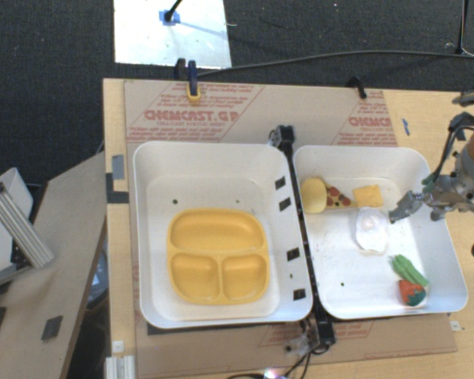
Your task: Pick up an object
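Arm w/ claw [403, 208] is reaching in from right, hovering over right bin [438, 172] near its right wall; can't tell its state. In that bin: yellow toy [314, 195] and yellow block [368, 195] sitting far-left, white cup [370, 231] mid, carrot [411, 280] near-right. Yellow tray [218, 254] is lying in left bin [154, 212]. Both bins on table [261, 101].

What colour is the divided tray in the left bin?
Yellow; the divided tray shows plainly in the camera view.
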You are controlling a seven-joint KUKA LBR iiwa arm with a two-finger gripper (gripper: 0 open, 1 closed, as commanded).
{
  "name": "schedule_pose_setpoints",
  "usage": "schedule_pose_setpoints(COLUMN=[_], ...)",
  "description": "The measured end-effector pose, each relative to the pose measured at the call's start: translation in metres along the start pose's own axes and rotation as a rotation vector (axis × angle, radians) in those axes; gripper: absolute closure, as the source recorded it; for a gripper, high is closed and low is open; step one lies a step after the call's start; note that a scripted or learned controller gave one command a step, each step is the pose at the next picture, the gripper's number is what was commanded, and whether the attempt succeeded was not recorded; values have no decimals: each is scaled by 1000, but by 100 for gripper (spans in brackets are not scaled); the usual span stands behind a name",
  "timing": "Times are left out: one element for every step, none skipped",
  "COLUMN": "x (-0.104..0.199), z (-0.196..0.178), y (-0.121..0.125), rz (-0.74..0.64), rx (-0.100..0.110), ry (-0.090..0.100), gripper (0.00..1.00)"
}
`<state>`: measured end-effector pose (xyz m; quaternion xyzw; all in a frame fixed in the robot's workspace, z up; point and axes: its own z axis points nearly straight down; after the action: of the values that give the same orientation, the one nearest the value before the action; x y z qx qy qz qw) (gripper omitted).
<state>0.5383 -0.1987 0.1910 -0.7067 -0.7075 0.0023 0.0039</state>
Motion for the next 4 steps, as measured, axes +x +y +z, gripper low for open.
schedule_pose_setpoints(x=[0, 0, 0, -1], z=[-4, 60, 108, 96], y=[2, 2, 3, 5], rz=[-3, 0, 0, -1], rx=[-8, -2, -8, -13], ry=[-3, 1, 0, -2], gripper=[0, 0, 0, 100])
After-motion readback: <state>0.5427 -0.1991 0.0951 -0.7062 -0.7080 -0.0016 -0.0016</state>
